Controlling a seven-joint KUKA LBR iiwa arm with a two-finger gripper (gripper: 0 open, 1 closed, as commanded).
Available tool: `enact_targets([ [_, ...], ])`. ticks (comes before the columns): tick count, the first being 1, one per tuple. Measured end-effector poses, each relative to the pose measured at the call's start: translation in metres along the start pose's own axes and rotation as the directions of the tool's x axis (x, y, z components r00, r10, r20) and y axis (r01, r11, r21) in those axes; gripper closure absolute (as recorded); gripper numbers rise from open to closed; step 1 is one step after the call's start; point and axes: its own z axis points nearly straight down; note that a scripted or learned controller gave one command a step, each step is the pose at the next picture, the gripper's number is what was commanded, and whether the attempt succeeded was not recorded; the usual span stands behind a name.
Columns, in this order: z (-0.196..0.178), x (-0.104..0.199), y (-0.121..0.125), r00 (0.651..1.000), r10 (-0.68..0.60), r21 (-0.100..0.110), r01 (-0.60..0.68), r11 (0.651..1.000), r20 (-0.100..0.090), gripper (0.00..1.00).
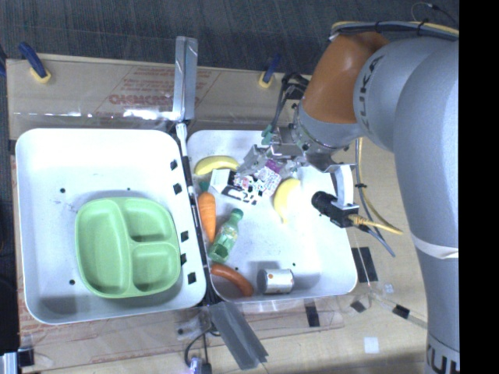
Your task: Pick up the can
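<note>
On your left, the left bin holds a green divided plate lying flat in its near half. Past the divider, the right bin carries the clutter. Along its left wall you have a banana toward the far edge, a carrot below it, and a green bottle just beside the carrot, tilted. A second orange carrot-like piece lies at the near left corner of that bin. The can is just to its right, on its side against the near edge, well apart from the arm. Toward the far middle sits a printed packet, with a second yellow fruit just right of it. The end effector hangs over the packet near the far edge of the right bin; you cannot tell how it is set. The grey arm comes in from the worktop's right side.
</note>
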Motion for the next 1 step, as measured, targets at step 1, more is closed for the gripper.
enact_targets([
  [1,0.0507,-0.0074,-0.1181,0.979,-0.205,0.0,0.205,0.979,0.0,0.0],
])
